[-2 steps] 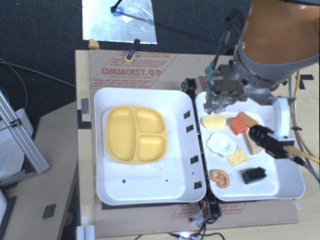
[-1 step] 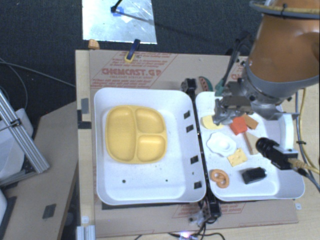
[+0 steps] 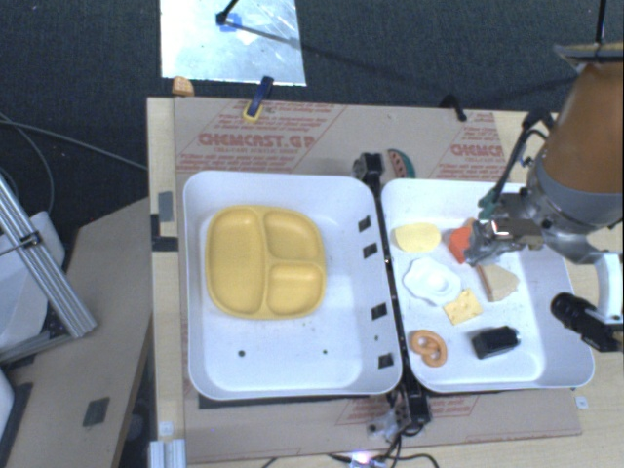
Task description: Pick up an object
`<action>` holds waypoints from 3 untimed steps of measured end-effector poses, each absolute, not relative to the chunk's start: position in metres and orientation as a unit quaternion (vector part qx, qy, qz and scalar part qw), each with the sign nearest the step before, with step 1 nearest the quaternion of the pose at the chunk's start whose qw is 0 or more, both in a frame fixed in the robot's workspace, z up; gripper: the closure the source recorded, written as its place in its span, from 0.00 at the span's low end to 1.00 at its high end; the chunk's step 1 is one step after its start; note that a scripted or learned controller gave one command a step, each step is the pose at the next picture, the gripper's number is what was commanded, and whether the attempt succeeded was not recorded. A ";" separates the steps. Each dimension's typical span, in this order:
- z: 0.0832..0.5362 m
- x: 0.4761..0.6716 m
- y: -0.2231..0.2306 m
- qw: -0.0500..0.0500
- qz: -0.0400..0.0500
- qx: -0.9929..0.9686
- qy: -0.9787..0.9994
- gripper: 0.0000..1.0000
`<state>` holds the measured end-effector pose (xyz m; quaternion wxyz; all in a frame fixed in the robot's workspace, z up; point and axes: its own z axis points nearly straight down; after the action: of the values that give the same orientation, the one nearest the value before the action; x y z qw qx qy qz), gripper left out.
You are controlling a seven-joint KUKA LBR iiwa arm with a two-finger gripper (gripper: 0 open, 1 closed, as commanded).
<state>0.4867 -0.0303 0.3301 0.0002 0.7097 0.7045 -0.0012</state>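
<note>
My gripper [image 3: 484, 245] hangs low over the right bin [image 3: 556, 364], in its upper middle part. It sits right beside an orange-red toy piece [image 3: 457, 243], touching or nearly touching that piece's right side. Close by lie a yellow round piece [image 3: 416, 237], a fried egg [image 3: 431, 282], a beige bread slice [image 3: 501, 284], a cheese wedge [image 3: 462, 307], a pretzel [image 3: 428, 347] and a black block [image 3: 494, 340]. The arm's orange band [image 3: 588, 125] and grey wrist cover the bin's upper right corner.
The left bin [image 3: 214, 359] holds a yellow divided plate [image 3: 265, 261]. A black hinge strip [image 3: 388, 281] runs between the bins. A black part of the arm [image 3: 583, 318] overhangs the right bin's right rim. Cardboard lies under both bins.
</note>
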 end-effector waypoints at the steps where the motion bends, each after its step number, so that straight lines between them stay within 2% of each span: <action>1: 0.314 0.487 0.019 0.000 0.001 0.704 0.710 1.00; 2: 0.284 0.486 0.083 -0.001 0.000 0.704 0.711 1.00; 3: 0.285 0.487 0.079 0.000 0.001 0.706 0.708 0.00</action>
<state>0.4869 0.0790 0.2854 0.0001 0.7063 0.7079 0.0006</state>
